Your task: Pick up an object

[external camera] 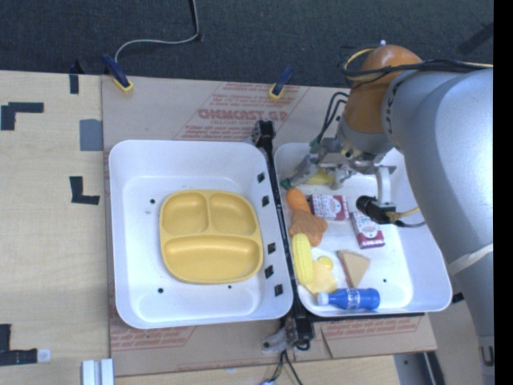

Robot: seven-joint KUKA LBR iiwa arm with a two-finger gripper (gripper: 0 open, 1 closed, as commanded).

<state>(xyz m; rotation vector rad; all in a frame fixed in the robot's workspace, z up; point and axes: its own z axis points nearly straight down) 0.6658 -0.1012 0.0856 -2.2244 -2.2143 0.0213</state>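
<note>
Carrot (297,200) sits crowded at the right bin's (417,295) nine o'clock; claw (325,165), grip state untellable, might snag neighbouring cartons (329,207)

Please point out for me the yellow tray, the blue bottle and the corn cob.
yellow tray (212,236): camera view, on its large lower compartment.
blue bottle (353,298): camera view, middle of its body.
corn cob (301,256): camera view, middle of its kernels.

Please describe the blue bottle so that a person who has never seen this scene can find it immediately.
Look at the right bin, the one crowded with small toy foods, not the one holding the yellow divided plate. Go to its near edge, closest to the camera. The blue bottle lies there on its side, below the corn cob and tan wedge; nothing else there is blue.
</note>
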